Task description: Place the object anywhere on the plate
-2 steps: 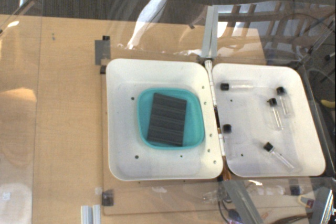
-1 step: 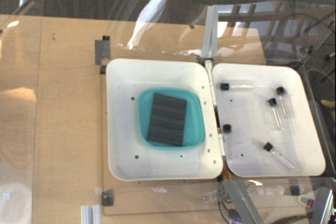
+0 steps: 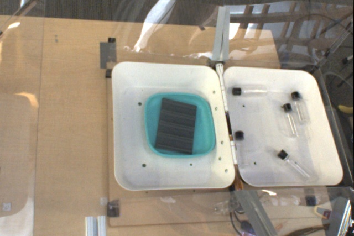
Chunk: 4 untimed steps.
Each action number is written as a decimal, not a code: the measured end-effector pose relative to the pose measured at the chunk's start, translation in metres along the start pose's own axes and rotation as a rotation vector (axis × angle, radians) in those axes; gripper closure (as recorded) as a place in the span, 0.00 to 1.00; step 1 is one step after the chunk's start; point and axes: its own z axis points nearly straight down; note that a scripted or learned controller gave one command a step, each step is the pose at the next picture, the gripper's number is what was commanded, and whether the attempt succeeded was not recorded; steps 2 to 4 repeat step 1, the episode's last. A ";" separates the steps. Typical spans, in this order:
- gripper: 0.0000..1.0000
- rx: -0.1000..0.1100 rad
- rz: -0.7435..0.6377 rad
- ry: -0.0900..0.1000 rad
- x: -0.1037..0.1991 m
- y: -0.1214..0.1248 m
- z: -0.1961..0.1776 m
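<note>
A dark grey ribbed rectangular block (image 3: 176,126) lies flat on a teal square plate (image 3: 206,129) in the middle of the left white bin (image 3: 127,119). The block sits well inside the plate's rim, its long side running roughly front to back.
The right white bin (image 3: 321,163) holds several clear plastic tubes with black caps (image 3: 291,115), one near its front (image 3: 290,161). A metal divider post (image 3: 221,36) rises behind the seam between the bins. Bare wooden bench (image 3: 55,119) lies to the left.
</note>
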 end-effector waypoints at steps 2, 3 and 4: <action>0.00 0.000 0.000 0.000 0.000 0.000 0.000; 0.00 0.000 0.000 0.000 0.000 0.000 0.000; 0.00 0.000 0.000 0.000 0.000 0.000 0.000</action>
